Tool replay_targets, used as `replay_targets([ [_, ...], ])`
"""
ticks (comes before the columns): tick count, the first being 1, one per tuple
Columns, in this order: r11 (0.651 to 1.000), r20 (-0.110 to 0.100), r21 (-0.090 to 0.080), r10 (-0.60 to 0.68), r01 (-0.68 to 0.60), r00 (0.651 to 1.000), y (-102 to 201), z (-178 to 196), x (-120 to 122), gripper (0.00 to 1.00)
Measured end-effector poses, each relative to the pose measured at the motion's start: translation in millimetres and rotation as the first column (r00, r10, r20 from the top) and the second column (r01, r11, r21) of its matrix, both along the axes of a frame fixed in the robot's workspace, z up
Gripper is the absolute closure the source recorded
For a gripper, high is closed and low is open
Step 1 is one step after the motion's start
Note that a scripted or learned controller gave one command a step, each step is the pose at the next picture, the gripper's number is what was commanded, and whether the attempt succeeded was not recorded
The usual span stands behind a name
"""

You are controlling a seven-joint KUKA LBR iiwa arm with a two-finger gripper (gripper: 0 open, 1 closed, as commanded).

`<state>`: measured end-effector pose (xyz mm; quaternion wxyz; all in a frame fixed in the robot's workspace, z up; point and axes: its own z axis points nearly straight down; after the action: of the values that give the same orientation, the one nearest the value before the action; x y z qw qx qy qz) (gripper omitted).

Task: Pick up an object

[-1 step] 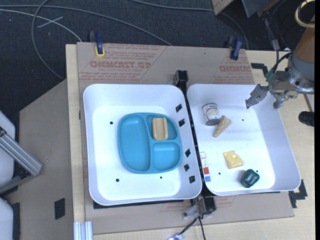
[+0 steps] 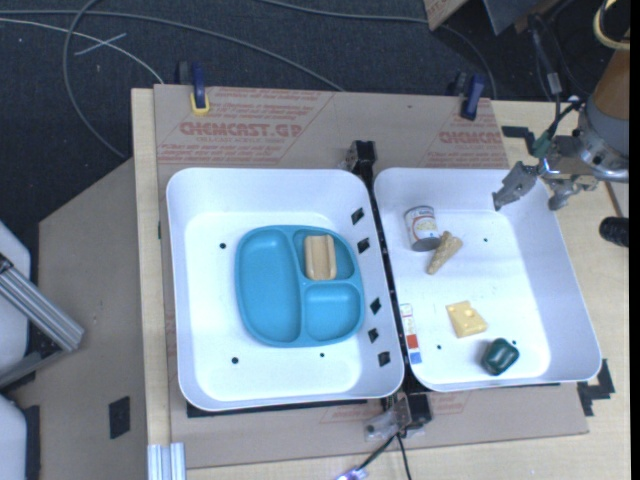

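Observation:
The right bin (image 2: 560, 268) holds a small tin can (image 2: 422, 225), a tan wedge-shaped piece (image 2: 444, 252) just below it, a yellow cheese-like block (image 2: 466, 319) and a dark green object (image 2: 499, 356) near the front corner. My gripper (image 2: 533, 192) hangs over the bin's far right corner, above and to the right of the can. It is open, with one finger (image 2: 507, 192) spread left of the other, and nothing sits between them. In the left bin (image 2: 200, 228) lies a blue divided plate (image 2: 270, 288) with a tan bread-like piece (image 2: 319, 257) in its upper right compartment.
A black divider with clips (image 2: 372, 258) runs between the two bins. A small printed strip (image 2: 410, 333) lies at the right bin's left edge. Blue clamps (image 2: 200, 96) (image 2: 470, 96) hold the cardboard base at the back. Cables trail behind the bench.

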<state>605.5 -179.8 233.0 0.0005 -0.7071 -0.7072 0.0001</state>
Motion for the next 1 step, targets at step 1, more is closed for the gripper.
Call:
replay_targets([
  [1, 1.000, -0.006, 0.002, 0.000, 0.000, 1.000, -4.9, -61.3, 2.4, 0.00],
])
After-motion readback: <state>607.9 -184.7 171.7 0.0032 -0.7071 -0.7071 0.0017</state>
